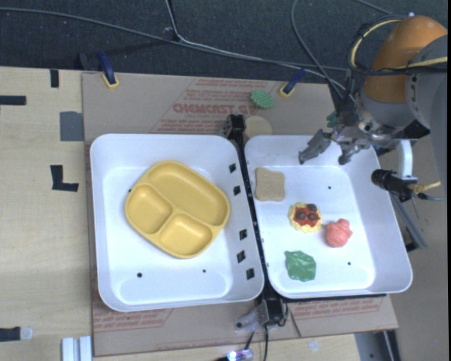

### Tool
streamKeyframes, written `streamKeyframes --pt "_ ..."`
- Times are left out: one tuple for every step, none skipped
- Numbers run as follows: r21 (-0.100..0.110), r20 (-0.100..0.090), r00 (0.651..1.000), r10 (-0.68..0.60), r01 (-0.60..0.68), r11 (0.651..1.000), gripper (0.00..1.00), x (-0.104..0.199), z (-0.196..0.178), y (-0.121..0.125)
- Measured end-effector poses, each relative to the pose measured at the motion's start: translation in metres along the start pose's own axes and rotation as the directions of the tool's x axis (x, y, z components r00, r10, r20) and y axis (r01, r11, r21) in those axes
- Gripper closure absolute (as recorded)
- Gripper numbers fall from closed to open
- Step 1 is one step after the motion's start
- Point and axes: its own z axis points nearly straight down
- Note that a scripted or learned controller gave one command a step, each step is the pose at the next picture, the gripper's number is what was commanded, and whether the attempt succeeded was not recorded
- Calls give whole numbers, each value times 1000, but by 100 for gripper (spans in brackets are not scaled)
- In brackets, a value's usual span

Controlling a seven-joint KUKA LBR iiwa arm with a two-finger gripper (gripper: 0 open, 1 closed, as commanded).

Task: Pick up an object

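Here the gripper (331,152) hangs spread wide and empty over the right bin's (376,235) far edge. The toast slice (270,184) lies nearest, left of it; so flat, it could slip the closing fingers.

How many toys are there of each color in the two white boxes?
Yellow: 2, the divided plate in the left bin and the yellow piece with dark and red spots in the right bin
Tan: 1, the flat bread-like piece
Red-pink: 1, the lumpy toy
Green: 1, the leafy toy
Total: 5
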Motion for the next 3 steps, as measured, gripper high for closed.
streamKeyframes --pt "0 0 1000 0 0 1000 0 1 64 -4" --pt "-4 1 1000 -2 2 1000 100 2 50 -3" --pt "-9 0 1000 0 0 1000 100 0 7 -6"
